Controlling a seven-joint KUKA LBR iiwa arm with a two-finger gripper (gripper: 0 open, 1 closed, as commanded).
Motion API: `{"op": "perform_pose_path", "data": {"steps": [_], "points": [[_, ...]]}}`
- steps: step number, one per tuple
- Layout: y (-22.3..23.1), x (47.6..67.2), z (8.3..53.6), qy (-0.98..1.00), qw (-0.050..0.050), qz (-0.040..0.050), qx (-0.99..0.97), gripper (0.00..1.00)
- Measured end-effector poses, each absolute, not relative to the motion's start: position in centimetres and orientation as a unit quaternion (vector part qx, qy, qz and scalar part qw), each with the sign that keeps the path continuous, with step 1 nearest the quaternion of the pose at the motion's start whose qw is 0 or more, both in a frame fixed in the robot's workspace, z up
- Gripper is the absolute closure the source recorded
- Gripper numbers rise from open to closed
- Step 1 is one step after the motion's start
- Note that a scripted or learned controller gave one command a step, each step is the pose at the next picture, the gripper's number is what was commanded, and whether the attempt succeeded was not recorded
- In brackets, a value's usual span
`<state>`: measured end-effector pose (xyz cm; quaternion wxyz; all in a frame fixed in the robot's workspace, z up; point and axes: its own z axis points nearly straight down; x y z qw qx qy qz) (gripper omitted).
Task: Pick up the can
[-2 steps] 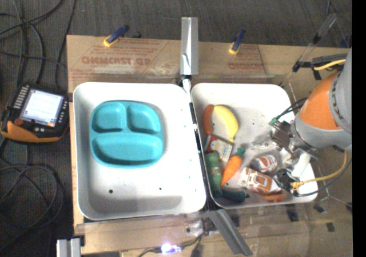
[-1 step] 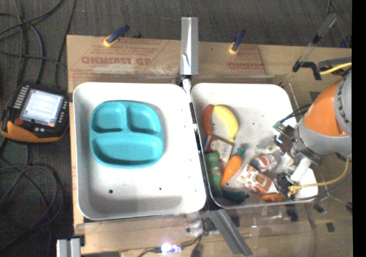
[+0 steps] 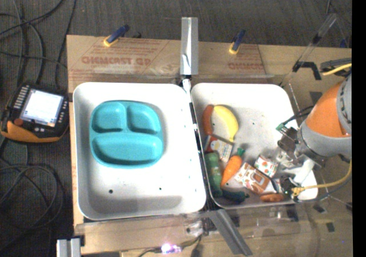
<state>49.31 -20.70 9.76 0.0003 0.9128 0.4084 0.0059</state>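
Can [image 3: 219,147]: by the left wall of the right bin [image 3: 260,110], just under the banana [image 3: 226,121].
Claw [image 3: 287,157]: by the right wall; the can lies across the bin from it.
Claw grip: cannot tell.

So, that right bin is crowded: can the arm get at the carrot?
Probably yes: the carrot lies uncovered, and the arm hangs just to its right, though a carton and a green thing crowd its sides.

My arm [image 3: 331,127] runs off the picture's right edge and covers the right bin's [image 3: 246,87] near right corner. My tool [image 3: 293,161] is too tangled among clutter there to read. The can's label is too small to tell.
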Motion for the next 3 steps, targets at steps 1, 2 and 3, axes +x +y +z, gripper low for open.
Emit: {"op": "perform_pose_path", "data": {"steps": [1,2,3], "points": [[-21.4,49.1,9.1,0.315,-0.001,0.0076,0.949,1.00],[-13.5,61.3,21.3,0.329,0.000,-0.0048,0.944,1.00],[-13.5,61.3,21.2,0.329,0.000,-0.0051,0.944,0.00]]}}
